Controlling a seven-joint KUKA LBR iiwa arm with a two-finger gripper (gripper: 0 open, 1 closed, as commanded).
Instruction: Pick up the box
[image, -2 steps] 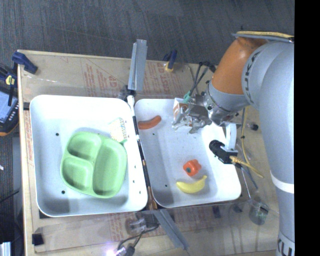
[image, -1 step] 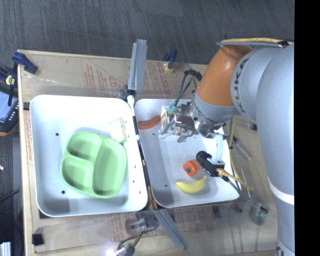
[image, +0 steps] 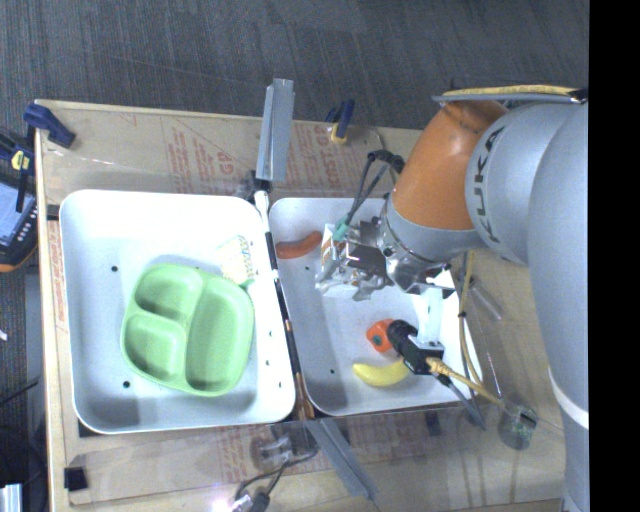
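The box (image: 238, 261) is small and pale, with a yellow-green print. It lies in the left bin (image: 85, 300) against its right wall, just above the green plate's upper right corner. My gripper (image: 343, 268) hangs over the upper left part of the right bin (image: 330, 395), a good hand's width to the right of the box and across the wall between the bins. Nothing shows between the gripper and the box except that wall.
A green divided plate (image: 190, 328) takes up the middle of the left bin. In the right bin a reddish-orange sausage-shaped thing (image: 298, 246) lies close to the gripper's left. A banana (image: 381, 375) and a small orange thing (image: 378, 334) lie near the front.
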